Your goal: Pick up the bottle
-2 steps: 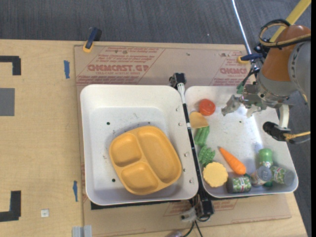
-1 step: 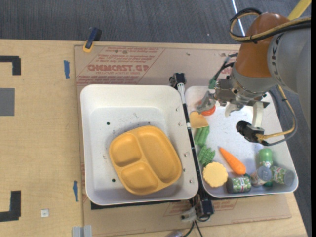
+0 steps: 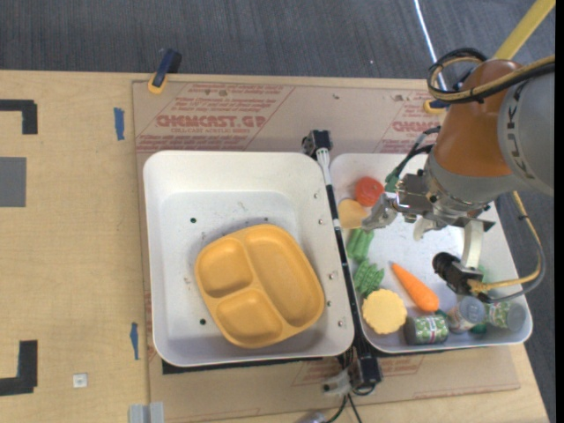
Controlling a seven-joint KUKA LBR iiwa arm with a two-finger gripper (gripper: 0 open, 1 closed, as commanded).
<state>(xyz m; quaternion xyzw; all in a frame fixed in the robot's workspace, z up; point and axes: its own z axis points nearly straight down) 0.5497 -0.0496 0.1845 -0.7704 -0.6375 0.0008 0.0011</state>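
Note:
The bottle (image 3: 482, 314) is small and clear with a green label, and lies on its side in the front right corner of the right bin (image 3: 520, 263). My gripper (image 3: 401, 221) hangs over the middle of that bin, behind and to the left of the bottle and apart from it. Its fingers (image 3: 380, 217) stand open with nothing between them. The grey arm with its orange band comes in from the right and hides the bin's back right part.
The right bin also holds a red tomato (image 3: 368, 189), a yellow piece (image 3: 352, 211), green vegetables (image 3: 362, 261), a carrot (image 3: 414, 287), a yellow round piece (image 3: 384, 311) and a green can (image 3: 427, 329) just left of the bottle. A yellow divided plate (image 3: 257, 282) lies in the left bin (image 3: 167, 192).

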